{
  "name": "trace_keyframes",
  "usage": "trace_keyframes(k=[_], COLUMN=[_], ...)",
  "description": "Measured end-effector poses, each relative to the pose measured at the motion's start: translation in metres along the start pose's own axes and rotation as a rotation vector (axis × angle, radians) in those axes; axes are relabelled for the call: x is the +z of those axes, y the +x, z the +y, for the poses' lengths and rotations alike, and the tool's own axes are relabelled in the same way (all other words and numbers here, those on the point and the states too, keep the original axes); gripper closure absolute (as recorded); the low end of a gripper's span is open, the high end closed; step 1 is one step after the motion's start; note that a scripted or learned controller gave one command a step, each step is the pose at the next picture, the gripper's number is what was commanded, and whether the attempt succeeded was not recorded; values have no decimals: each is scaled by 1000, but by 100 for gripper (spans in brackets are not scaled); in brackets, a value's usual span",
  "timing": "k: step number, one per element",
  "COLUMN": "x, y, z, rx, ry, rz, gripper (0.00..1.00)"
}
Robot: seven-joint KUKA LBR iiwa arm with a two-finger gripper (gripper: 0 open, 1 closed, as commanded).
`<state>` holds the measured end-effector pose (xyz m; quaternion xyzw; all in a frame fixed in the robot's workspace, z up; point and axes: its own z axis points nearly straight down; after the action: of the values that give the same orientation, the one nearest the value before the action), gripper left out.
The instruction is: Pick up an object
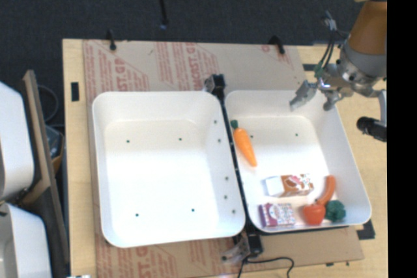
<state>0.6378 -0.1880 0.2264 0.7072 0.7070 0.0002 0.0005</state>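
Claw: your gripper (315, 96) hangs over the far right corner of the right bin (345, 146), fingers spread wide with nothing between them.
Arm: it comes in from the right, the orange band above the wrist partly cut off at the frame's edge — you can't follow the rest of it.
Nearest target: the carrot (245, 146) lies by the right bin's left wall, well apart from the claw, down and to the left of it in the camera view.
Carrot axis: its long axis runs from the green top at the far end to the tip at the near end, slightly slanted — you would probably want the fingers closing across that line, not along it.
Other choices: the small carton (290, 185), the purple packet (277, 214), the red pepper (314, 213), the sausage (328, 189) and the broccoli piece (335, 210) crowd the near right corner, several touching or just beside each other.
Judgement: the carrot stands alone, so it looks the cleaner pick.
Left bin: the left bin (163, 159) holds no part in this.
Hard to read: the printing on the carton and packet is too small to make out.
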Motion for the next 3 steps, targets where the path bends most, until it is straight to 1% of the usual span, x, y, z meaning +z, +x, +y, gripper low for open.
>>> trace_keyframes(k=[1, 2, 3], x=[93, 29, 130], y=[54, 67, 86], z=[-98, -47, -130], rx=[-1, -2, 1], ry=[9, -5, 11], rz=[3, 0, 2], gripper=[0, 0, 0])
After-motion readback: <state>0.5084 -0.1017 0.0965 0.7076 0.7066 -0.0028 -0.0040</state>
